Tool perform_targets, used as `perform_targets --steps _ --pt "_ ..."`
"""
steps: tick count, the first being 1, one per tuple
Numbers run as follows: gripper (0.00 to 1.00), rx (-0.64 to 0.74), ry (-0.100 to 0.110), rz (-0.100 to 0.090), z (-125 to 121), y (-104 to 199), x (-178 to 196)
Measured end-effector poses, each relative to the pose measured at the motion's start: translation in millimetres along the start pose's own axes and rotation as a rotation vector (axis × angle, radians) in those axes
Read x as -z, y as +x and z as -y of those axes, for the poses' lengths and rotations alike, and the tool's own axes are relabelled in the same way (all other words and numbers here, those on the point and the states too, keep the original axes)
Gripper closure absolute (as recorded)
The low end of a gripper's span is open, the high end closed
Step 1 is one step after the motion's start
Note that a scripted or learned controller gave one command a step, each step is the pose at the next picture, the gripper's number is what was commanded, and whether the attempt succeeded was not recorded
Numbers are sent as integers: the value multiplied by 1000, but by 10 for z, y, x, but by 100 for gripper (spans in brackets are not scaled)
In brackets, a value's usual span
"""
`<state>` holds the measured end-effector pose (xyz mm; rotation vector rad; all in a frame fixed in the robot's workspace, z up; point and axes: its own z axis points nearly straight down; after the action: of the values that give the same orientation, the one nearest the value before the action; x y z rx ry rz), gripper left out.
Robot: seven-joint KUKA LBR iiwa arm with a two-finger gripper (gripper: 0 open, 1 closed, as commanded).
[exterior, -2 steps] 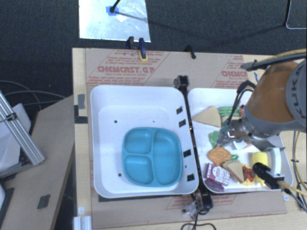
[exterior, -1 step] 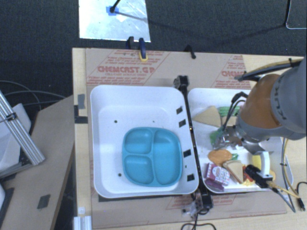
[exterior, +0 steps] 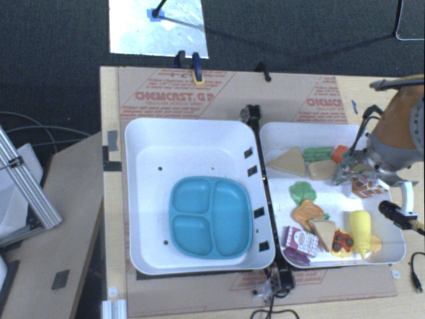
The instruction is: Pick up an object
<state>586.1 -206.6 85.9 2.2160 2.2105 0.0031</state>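
The right white bin [exterior: 397, 251] holds several toy foods: a tan wedge [exterior: 288, 161], a green piece [exterior: 317, 154], a small orange-red piece [exterior: 339, 153], a tan block [exterior: 320, 171], a green leafy piece [exterior: 303, 192], an orange piece [exterior: 307, 212], a toast slice [exterior: 325, 230], a purple packet [exterior: 300, 242], a yellow bottle [exterior: 360, 230] and a red-and-white patterned piece [exterior: 366, 187]. My gripper [exterior: 344, 173] reaches in from the right and hangs low over the bin's upper right part, right beside the tan block and the patterned piece. Nothing shows in its grasp.
The left white bin [exterior: 149, 148] holds a blue divided plate [exterior: 211, 216]. A black divider [exterior: 260, 178] runs between the bins. The grey arm with its orange band [exterior: 398, 128] covers the right bin's far right corner. Cardboard [exterior: 199, 95] lies under both bins.
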Motion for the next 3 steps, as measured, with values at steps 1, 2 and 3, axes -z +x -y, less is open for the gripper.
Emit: perform_targets --steps 1,2,3 --pt "100 9 4 -4 12 58 101" --pt "100 8 5 -5 -267 5 -13" --pt "100 1 12 -7 327 -5 -16"
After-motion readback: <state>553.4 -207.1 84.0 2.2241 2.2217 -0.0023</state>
